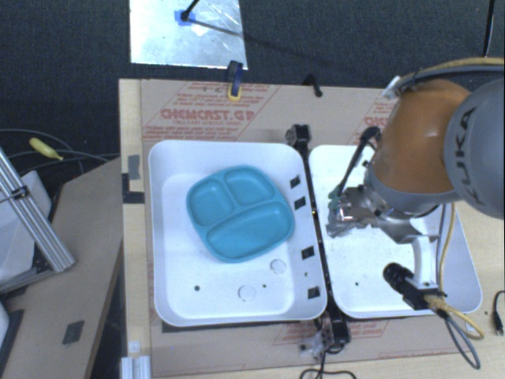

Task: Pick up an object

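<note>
A blue divided plate (239,212) lies flat in the left white bin (180,290), near its middle. My gripper (341,217) hangs over the left side of the right white bin (371,298), close to the wall between the two bins. The plate is to the left of the gripper, across that wall, and apart from it. The arm's orange band and grey wrist cover much of the right bin.
A row of black clips (304,204) runs along the divider between the bins. A black cable fitting (406,284) and yellow cable lie over the right bin's front corner. Brown cardboard (205,113) surrounds the bins, and a foil sheet (188,22) lies behind.
</note>
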You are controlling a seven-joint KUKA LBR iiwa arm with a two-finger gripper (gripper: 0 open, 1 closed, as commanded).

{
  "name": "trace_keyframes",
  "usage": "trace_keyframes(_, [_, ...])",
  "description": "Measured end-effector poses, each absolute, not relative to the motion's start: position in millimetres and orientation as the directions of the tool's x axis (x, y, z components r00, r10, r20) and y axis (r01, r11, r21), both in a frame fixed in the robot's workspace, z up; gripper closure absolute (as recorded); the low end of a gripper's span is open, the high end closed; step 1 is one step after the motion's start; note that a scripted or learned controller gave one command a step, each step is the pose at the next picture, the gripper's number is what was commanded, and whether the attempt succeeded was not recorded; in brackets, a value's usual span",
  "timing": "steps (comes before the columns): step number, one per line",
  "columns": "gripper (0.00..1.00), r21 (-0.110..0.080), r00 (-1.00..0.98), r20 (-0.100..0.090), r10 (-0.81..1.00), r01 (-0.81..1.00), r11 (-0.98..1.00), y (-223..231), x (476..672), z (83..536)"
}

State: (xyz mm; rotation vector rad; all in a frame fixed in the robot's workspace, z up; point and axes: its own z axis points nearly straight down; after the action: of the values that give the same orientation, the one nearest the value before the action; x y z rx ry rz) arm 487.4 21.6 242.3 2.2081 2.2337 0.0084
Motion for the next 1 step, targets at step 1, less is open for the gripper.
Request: trace_keyframes(1, [1.0, 0.004, -0.011, 0.003, 1.0, 1.0, 0.011, 91.8, 486.9, 273.6])
